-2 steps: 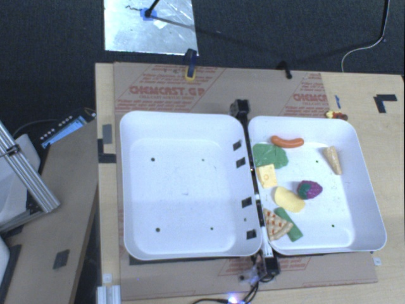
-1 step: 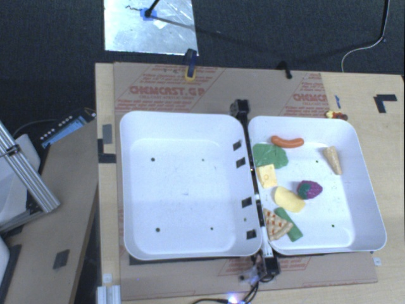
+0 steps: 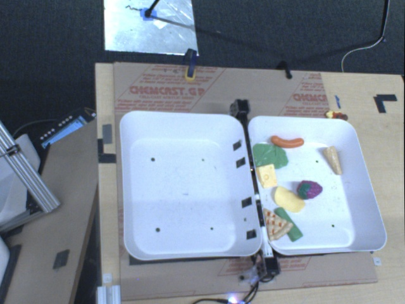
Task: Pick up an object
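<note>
Tool status first: whether it is released or clenched, I cannot tell from this view, so no call there. All the candidates sit in the right bin (image 3: 370,195), the one on the side the arm reaches in from, so it's a short trip for the tool. Best bet looks like the tan cone (image 3: 333,159), lying alone with bare floor all round it, closest to the tool's entry side. It reads as a small, light, stiff plastic toy, probably a bit slick, so pinch it across the thick middle rather than at the tapered tip. The orange sausage (image 3: 287,142) is also fairly free, just beyond the cone; grip it across its short width. Deeper in, it gets crowded: the purple fruit (image 3: 309,189) touches the yellow lump (image 3: 289,199), and the green leaf (image 3: 271,155) sits against the yellow block (image 3: 266,175). Farthest away, the pizza slice (image 3: 274,223) and green pod (image 3: 288,225) huddle by the bin wall and the black clips (image 3: 243,163), awkward for any approach. Past those lies the left bin (image 3: 136,170) on the desk (image 3: 253,84).
</note>
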Motion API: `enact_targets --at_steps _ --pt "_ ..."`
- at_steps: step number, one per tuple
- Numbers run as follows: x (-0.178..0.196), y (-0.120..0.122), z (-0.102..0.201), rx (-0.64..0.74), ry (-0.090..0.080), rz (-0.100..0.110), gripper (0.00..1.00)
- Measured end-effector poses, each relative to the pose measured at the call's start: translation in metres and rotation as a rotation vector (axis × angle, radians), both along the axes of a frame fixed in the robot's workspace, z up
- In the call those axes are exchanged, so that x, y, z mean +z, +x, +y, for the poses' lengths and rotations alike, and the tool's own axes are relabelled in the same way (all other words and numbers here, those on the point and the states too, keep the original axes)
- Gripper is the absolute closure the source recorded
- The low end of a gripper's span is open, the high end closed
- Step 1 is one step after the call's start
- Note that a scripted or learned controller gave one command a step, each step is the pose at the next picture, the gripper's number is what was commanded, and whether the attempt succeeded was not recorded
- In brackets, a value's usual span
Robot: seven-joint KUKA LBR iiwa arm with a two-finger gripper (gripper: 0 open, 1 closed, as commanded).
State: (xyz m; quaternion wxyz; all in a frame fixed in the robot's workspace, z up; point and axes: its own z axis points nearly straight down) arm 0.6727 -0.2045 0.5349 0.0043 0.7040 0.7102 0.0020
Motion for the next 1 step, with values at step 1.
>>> enact_targets --at_steps 1 --pt "0.0022 -0.0776 -0.0028 -0.01 0.002 0.006 1.0"
